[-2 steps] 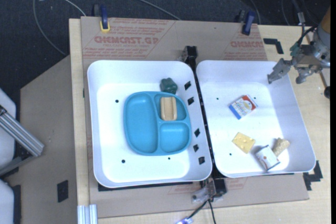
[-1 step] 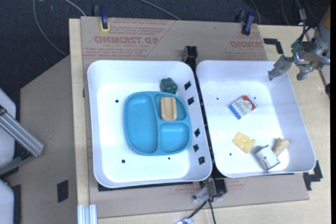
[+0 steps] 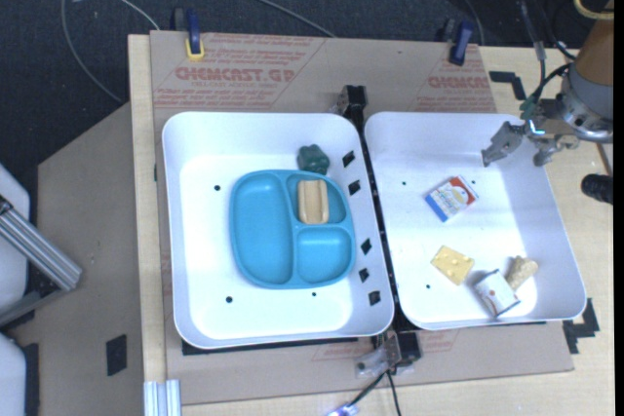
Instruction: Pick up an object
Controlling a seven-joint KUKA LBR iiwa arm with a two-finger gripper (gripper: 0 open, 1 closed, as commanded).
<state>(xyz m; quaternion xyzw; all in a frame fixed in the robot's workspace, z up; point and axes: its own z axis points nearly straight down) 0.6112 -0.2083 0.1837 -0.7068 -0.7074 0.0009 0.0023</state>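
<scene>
In the right bin (image 3: pixel 561 239) lie a small red, white and blue packet (image 3: pixel 450 199), a yellow cheese-like wedge (image 3: pixel 451 264), a white and red little box (image 3: pixel 495 293) and a tan lump (image 3: pixel 522 272). My gripper (image 3: pixel 520 151) hovers over the bin's upper right part, above and to the right of the packet. Its two fingers stand spread apart, open, with nothing between them. The left bin (image 3: pixel 195 209) holds a blue divided tray (image 3: pixel 263 229) with a tan block (image 3: pixel 312 202) in its upper right compartment. A dark green lump (image 3: pixel 313 158) sits just above the tray.
The arm comes in over the right bin's far right rim. A black divider with clips (image 3: pixel 363 200) runs between the two bins. Clamps (image 3: pixel 194 42) pin the cardboard sheet at the bench's back edge. Cables lie on the dark floor behind.
</scene>
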